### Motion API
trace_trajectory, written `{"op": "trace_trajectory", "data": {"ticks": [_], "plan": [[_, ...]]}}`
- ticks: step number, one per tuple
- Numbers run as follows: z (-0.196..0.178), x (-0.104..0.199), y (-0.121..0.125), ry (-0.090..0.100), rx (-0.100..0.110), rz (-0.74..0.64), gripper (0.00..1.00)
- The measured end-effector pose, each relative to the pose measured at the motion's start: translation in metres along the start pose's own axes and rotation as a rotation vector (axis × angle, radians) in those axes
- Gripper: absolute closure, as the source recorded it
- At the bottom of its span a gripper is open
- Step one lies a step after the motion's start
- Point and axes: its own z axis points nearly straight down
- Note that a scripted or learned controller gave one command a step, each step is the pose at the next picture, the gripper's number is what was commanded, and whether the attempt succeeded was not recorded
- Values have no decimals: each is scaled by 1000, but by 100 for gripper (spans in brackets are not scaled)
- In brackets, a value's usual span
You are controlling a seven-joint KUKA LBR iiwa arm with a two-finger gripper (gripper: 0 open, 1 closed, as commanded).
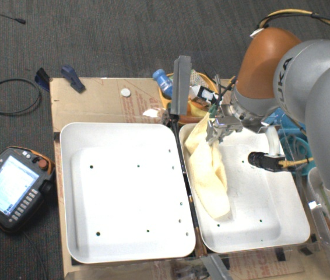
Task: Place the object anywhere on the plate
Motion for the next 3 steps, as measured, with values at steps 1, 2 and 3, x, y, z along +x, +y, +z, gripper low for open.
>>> {"op": "trace_trajectory", "data": {"ticks": [1,2,3], "plan": [[-40,1,-1,0,-1,-1,100],[-46,54,-4,0,0,-402,100],[-45,99,-8,-1,-1,-802,100]]}}
